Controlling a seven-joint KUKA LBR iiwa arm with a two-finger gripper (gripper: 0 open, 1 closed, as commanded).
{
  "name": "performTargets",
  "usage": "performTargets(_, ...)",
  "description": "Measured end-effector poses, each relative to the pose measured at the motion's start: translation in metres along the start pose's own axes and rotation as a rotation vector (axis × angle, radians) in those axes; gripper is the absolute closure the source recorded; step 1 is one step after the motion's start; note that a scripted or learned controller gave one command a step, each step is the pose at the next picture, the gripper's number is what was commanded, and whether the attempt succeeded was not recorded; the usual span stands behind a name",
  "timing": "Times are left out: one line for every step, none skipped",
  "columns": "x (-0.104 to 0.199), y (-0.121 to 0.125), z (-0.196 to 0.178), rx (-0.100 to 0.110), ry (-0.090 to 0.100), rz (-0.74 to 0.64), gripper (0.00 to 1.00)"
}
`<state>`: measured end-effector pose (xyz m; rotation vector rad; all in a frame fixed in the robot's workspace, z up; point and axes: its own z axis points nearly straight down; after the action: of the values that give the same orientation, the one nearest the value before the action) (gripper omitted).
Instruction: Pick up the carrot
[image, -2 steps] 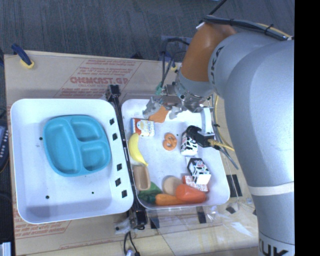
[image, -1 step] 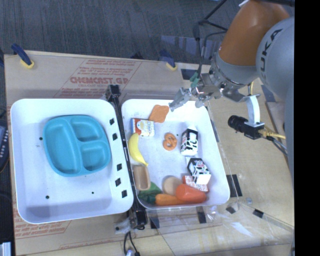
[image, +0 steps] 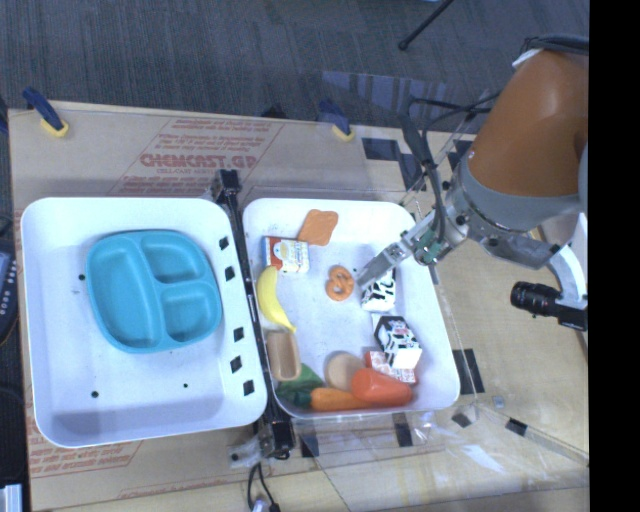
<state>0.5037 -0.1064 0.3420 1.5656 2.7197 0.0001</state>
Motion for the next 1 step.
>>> performTargets(0.0638, 0.0037, 0.1278, 0.010, 0.008, 0.220, 0.00)
